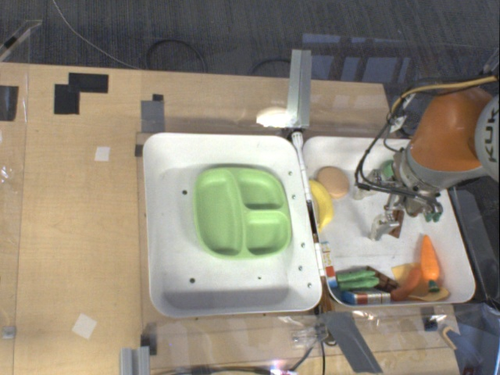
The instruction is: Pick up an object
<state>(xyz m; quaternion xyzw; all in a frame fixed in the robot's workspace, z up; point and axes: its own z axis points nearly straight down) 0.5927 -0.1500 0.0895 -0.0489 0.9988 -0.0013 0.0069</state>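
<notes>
Orange plastic carrot (428,259) in right white bin (349,147), long axis roughly up-down, lower end buried in toy pile. Gripper (388,225) hovers nearby; grip state, honestly can't tell.

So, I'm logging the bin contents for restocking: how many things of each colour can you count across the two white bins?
Green: 2, the divided green plastic tray and a green marker-like stick
Yellow: 1, the yellow banana
Beige: 1, the round beige egg-like ball
Orange: 1, the orange carrot
Total: 5 clear; the pile at the right bin's lower edge is too jumbled to count.
</notes>
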